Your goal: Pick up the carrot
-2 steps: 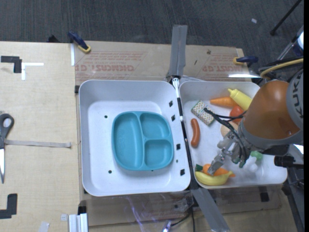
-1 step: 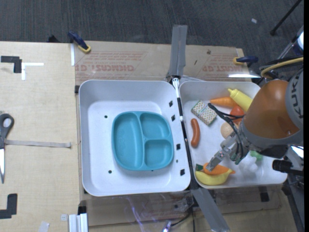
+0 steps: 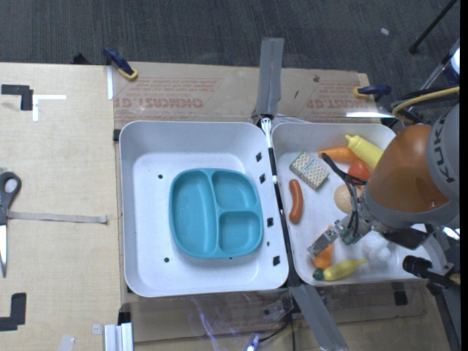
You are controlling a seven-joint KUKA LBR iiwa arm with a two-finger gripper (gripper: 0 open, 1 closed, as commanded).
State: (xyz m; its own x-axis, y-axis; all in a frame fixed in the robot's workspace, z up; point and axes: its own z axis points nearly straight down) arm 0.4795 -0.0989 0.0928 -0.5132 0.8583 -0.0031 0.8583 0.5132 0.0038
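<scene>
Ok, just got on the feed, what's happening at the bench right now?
The grey arm's hand is down in the right white bin, low at its front end, right over a small orange carrot beside a yellow corn-like piece. Whether it has the carrot is unclear. A red sausage, a speckled block and other toy food lie further back. The left white bin holds a teal divided plate.

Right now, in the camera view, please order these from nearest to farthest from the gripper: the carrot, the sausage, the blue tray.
From the gripper:
1. Carrot, just below it, right bin.
2. Sausage, up-left, same bin.
3. Blue tray, left bin.
</scene>
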